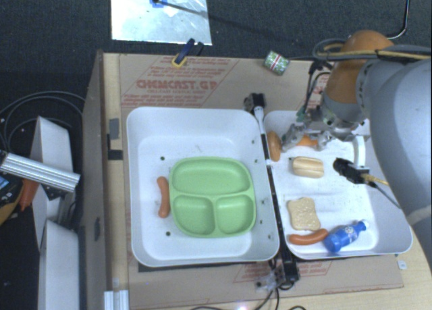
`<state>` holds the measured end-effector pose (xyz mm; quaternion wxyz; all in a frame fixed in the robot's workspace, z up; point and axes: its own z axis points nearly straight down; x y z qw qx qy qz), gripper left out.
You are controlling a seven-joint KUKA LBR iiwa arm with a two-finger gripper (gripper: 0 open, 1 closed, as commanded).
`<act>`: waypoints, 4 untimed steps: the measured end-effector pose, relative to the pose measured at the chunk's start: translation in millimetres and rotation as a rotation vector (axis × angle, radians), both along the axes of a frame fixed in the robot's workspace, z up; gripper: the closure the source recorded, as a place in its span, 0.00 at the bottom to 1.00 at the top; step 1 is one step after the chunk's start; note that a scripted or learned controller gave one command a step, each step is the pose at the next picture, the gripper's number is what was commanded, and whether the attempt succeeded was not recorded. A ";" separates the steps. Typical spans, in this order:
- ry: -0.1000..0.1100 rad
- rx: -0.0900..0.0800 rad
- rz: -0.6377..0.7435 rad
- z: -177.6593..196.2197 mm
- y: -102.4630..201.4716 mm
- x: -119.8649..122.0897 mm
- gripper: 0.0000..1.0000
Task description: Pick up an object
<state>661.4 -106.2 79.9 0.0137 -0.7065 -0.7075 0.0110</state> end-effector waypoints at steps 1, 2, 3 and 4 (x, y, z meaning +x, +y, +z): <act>-0.006 0.001 0.001 8.9 -9.6 1.2 0.00; -0.008 0.001 0.001 -0.1 -29.6 1.4 0.00; -0.009 0.000 0.002 0.1 -29.9 1.6 0.00; -0.020 -0.003 0.001 17.3 -23.4 3.9 0.00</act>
